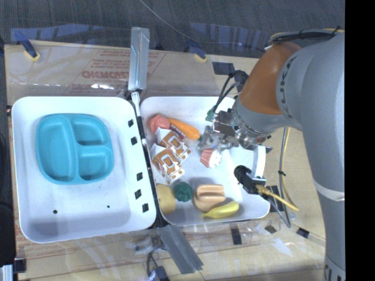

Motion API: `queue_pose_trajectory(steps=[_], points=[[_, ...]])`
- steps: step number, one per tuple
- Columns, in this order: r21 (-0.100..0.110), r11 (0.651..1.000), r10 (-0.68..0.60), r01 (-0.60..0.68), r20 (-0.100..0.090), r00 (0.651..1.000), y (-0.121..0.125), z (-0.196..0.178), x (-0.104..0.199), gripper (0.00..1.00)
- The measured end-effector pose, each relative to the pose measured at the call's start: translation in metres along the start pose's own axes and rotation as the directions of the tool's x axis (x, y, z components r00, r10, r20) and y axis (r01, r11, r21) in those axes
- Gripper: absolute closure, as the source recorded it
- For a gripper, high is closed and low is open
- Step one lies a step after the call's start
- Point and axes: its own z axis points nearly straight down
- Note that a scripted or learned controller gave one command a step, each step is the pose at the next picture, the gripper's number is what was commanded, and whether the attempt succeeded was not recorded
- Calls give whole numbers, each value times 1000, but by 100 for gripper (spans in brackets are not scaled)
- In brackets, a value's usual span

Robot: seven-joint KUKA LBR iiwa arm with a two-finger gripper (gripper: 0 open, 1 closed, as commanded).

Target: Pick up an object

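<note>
From where I stand, the arm (304, 92) reaches in from the right and its end effector (215, 140) hangs low over the right bin (193, 105), at the bin's middle and a little toward its far side. The thing nearest to it is a small pink and white piece (211, 157), which lies just below the metal of the tool, toward the near rim; I cannot tell whether they touch, and I cannot tell whether the end effector is released or clenched, since the wrist hides its tips. The piece is stubby, with no clear long axis that I can read. To the left of the tool, near but apart, an orange carrot (184, 127) lies slantwise, its long axis running from upper left to lower right, with a pink lump (157, 123) at its far end and two patterned boxes (170, 153) below it. Well apart, along the near rim, sit a green lump (183, 191), a hot dog (209, 194) and a banana (221, 210). The left bin (23, 174) holds a blue tray (75, 147), far from the tool. My guess is the pink and white piece is the pick, needing only a short drop toward the near side.
</note>
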Motion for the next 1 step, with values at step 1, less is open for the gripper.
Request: queue_pose_trajectory(steps=[1], points=[[4, 894, -449, 449, -1, 894, 9, 4, -6, 100]])
